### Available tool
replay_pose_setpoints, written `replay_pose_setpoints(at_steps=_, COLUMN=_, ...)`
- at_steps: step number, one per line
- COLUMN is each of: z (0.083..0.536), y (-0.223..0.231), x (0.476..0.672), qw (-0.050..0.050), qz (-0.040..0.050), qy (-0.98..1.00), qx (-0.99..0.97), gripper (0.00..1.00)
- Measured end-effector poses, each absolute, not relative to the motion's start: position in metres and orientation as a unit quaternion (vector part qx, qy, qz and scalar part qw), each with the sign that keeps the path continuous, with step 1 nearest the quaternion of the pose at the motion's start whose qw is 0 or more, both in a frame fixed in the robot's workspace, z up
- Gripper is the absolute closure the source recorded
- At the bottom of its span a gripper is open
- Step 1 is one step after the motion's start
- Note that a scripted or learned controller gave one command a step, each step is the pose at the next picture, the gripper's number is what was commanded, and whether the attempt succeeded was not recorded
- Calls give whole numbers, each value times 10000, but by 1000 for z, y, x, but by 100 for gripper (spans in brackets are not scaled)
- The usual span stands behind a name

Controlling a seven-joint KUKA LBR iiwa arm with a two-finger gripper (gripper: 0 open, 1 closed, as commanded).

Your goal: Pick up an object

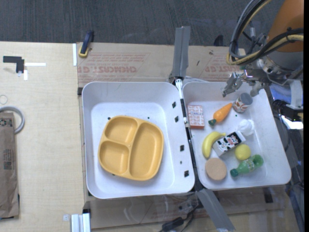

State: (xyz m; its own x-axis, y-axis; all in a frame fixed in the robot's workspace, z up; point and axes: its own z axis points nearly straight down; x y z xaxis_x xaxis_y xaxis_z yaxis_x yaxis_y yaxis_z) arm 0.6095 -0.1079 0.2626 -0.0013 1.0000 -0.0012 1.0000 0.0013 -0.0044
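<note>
The right bin (277, 129) holds several small items: an orange carrot (223, 112), a pink box (195, 116), a banana (210, 143), a black-and-white carton (229, 142), a lemon (243, 152), a green bottle (247, 165), a tan disc (216, 168), a white lump (246, 126) and a small grey-topped can (241, 103). My gripper (235, 83) hangs over the bin's far edge, just above and behind the can. I see nothing held in it.
The left bin (91, 129) contains a yellow divided plate (130, 147). A grey divider post (181, 52) rises between the bins at the back. Cables and the orange-banded arm (285, 28) crowd the upper right.
</note>
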Motion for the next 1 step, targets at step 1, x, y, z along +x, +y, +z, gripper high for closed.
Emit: replay_pose_setpoints(at_steps=1, z=145, y=-151, x=636, qw=10, qz=15, qy=-7485, qx=-6631, gripper=0)
